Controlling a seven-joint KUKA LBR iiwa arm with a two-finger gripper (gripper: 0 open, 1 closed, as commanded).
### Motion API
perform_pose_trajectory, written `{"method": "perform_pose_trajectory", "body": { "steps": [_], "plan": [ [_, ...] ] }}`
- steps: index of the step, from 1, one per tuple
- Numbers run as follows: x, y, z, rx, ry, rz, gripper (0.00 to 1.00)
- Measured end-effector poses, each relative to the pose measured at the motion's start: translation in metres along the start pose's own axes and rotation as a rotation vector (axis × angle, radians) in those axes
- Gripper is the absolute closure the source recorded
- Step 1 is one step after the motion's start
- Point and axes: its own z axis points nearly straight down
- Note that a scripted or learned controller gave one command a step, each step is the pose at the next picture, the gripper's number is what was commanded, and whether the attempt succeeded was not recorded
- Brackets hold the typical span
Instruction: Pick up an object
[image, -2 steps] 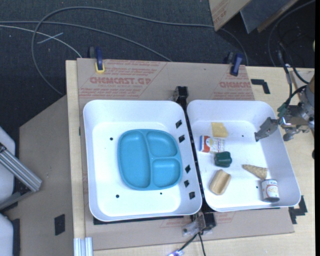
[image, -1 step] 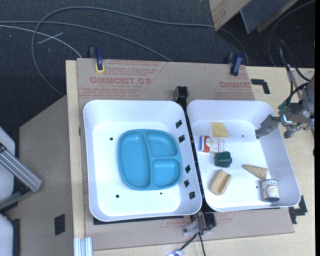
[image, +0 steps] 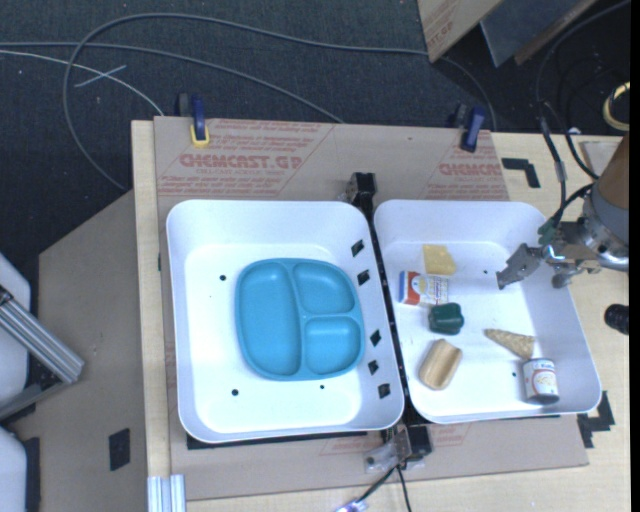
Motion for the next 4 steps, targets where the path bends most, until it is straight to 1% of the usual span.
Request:
{"method": "perform_pose_trajectory", "body": {
  "steps": [1, 2, 3, 4],
  "plan": [
    [0.005, -0.004, 0.061, 0.001, 0.001, 0.0, 0.0],
    [0.005, -0.004, 0.114, -0.001, 0.0, -0.001, 0.0],
    [0.005, -0.003, 0.1, -0.006, -0.001, 0.0, 1.0],
    [0.014, -0.004, 0.043, -0.008, -0.003, -0.001, 1.0]
  ]
}}
